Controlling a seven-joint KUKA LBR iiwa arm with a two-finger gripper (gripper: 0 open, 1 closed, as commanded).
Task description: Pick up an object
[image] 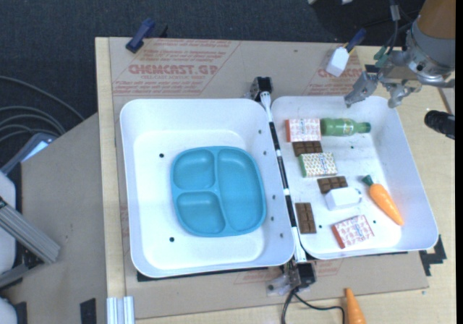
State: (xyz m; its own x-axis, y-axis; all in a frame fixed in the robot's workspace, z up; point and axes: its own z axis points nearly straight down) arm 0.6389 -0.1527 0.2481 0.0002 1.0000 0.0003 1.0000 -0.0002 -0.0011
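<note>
My gripper hangs over the far edge of the right bin, open, with nothing between its two fingers. Just below it in the bin lie a green bottle on its side and a red-and-white packet. Further down are a dark brown bar, a green-speckled packet, another brown piece, a white block and an orange carrot. Near the front sit a brown bar and a red patterned packet.
The left bin holds a blue divided plate. A black hinge strip runs between the bins. A white tag and blue clip lie on the cardboard behind. An orange item lies at the front.
</note>
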